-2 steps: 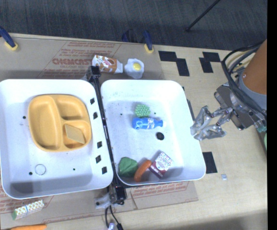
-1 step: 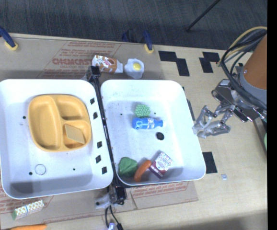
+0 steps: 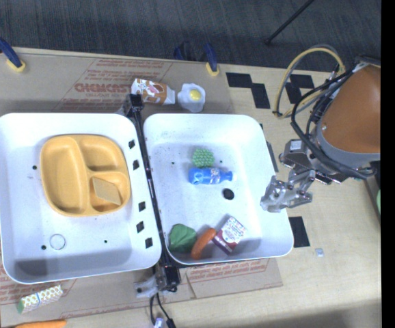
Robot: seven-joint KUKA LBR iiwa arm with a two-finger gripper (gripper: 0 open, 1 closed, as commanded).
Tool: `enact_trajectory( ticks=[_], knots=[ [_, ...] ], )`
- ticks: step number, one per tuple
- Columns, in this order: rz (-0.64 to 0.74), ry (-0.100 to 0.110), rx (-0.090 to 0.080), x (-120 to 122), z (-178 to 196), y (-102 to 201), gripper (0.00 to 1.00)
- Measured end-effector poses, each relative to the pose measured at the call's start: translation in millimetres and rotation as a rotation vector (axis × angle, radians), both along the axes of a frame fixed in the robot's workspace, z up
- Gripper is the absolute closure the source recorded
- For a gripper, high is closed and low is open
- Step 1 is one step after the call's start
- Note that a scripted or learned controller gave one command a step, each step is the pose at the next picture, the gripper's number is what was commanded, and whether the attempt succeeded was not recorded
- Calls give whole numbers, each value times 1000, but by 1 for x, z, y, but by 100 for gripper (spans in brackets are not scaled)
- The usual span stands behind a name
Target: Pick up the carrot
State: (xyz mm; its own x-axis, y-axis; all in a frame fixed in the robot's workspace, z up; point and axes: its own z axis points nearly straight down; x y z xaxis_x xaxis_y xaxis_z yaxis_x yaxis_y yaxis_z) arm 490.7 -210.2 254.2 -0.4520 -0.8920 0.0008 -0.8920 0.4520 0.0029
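Carrot retrieval, approach stage. I see the carrot [image 3: 203, 242] lying near the front edge of the right bin [image 3: 252, 132], a short orange taper wedged between a green leafy piece [image 3: 181, 237] on its left and a red-and-white carton [image 3: 230, 235] on its right, touching both as far as I can judge. The gripper [image 3: 284, 194] hangs over the bin's right rim, well apart from the carrot; whether it is spread or closed I cannot tell at this angle, and nothing is visibly held.

Risks, in my judgement: with neighbours pressed against both sides, a descent may catch the carton or the leaf instead, or push the smooth, rounded carrot aside against the bin wall. The sloped wall near the front rim may also obstruct a low approach.

Other contents: a bumpy green ball [image 3: 202, 157], a glossy blue bottle [image 3: 210, 176] lying flat, a small dark disc [image 3: 228, 195]. The left bin [image 3: 20, 238] carries a matte yellow compartment tray [image 3: 64, 183].
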Motion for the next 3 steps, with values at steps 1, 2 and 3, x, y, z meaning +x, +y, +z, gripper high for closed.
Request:
enact_trajectory(
  ticks=[1, 2, 3],
  knots=[
    [380, -3, -1, -14, 62, -1, 100],
    [612, -3, 1, -14, 78, 0, 100],
    [953, -2, 2, -14, 101, 7, 100]
  ],
)
